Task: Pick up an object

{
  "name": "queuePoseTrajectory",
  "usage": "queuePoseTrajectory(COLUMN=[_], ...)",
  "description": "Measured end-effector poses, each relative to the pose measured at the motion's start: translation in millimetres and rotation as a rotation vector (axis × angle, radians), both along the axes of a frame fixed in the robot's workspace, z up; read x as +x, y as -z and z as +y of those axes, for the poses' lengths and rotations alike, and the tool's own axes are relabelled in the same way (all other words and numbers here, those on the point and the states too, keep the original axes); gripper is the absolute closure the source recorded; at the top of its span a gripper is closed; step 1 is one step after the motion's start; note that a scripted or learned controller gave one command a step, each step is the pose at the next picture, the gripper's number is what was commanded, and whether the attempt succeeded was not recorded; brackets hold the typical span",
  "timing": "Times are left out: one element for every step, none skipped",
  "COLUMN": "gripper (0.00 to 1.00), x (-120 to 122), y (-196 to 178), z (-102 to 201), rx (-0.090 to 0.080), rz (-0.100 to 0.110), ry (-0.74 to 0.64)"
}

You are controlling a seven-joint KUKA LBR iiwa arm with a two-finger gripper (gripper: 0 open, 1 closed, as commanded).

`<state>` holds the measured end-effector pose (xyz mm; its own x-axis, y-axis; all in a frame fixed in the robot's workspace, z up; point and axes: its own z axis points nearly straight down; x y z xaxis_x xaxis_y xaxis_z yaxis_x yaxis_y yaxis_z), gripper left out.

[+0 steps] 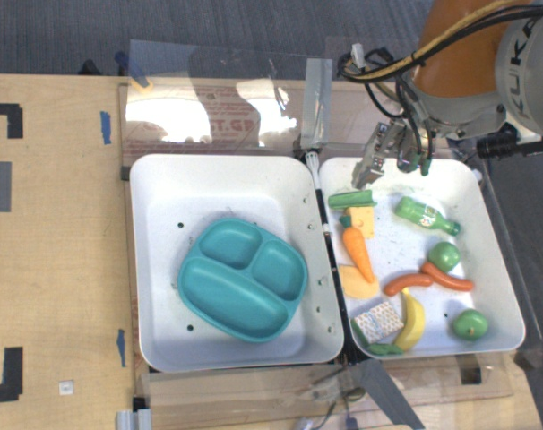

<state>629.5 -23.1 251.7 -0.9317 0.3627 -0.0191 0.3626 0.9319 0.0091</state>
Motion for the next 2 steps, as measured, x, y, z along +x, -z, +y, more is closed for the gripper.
queuePoseTrajectory(gripper=[1.0,1.0], x=[17,-75], y=[-69,-27], z=[-42,-40], rx=[0.0,0.003], rz=[0.007,0.02], ry=[0.209,0.413])
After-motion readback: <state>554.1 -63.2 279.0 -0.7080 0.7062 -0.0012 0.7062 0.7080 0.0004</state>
